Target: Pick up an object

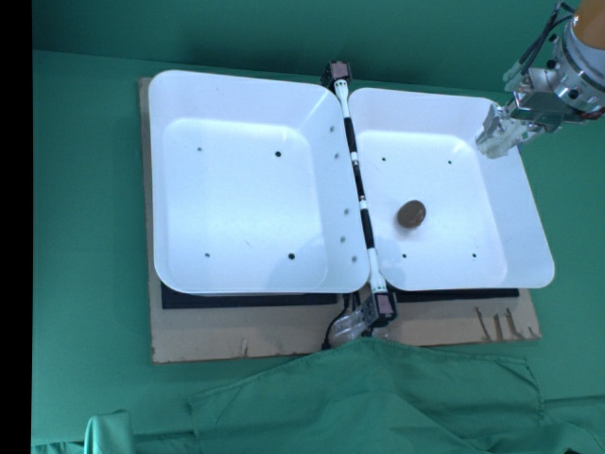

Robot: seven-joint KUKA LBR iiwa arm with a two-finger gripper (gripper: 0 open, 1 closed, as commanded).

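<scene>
Two shallow white bins sit side by side on a sheet of brown cardboard [236,346], itself laid over a bench draped in green cloth [85,206]. The left bin [170,93] and the right bin [529,253] meet along their inner rims, where a thin black-and-white rod [357,185] runs the length of the join, capped at each end by a small dark fitting. A strip of dark matting [246,301] shows beneath the bins' near edges. Small dark holes dot the floor of each bin.

The task's thing, a small round brown object [411,214], lies on the floor of the right bin, left of centre and towards the near half, well apart from every wall.

The gripper [496,140] hangs over the far right corner of the right bin, its pale fingertips pointing down at the rim, well apart from the brown object. Nothing is seen between its fingers; whether they are spread or closed cannot be told from this angle. Above it, the metal wrist and cables of the arm [567,74] lead off to the upper right, with a sliver of orange at the frame's corner.

A loose fold of green fabric [378,395] bunches along the bottom of the scene, overlapping the cardboard's near edge. Behind the bench, a plain green backdrop [284,8] fills the top of the frame.
</scene>
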